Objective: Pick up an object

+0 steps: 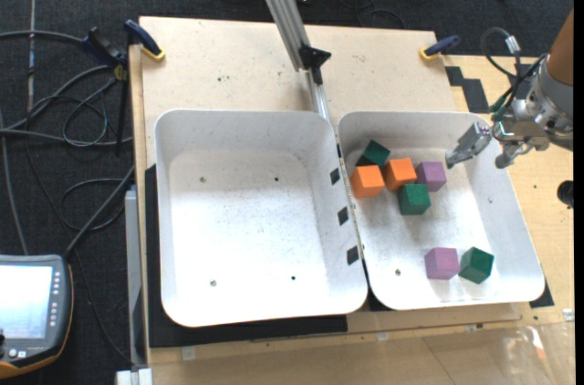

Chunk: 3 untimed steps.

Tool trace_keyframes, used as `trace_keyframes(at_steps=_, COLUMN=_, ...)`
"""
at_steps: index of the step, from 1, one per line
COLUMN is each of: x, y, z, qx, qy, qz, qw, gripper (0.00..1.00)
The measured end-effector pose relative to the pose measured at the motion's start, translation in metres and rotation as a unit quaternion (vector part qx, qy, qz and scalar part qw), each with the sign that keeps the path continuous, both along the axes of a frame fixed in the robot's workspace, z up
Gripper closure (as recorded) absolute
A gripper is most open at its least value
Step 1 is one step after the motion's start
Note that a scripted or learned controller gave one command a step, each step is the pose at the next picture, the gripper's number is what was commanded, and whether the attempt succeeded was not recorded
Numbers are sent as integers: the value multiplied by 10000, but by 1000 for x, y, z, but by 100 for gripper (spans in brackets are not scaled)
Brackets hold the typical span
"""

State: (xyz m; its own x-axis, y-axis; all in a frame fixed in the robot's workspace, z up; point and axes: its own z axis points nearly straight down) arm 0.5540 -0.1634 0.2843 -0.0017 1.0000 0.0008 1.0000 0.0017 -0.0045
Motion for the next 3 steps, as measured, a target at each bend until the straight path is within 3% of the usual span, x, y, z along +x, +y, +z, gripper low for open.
trace_keyframes(at_steps=1, x=1, y=0, z=2, qx=-6, qy=-22, qz=-5, qw=10000, gripper=0)
trace_keyframes(at_steps=3, x=6, y=-1, z=-107, qx=2, qy=10, qz=-11, qw=10000, gripper=0)
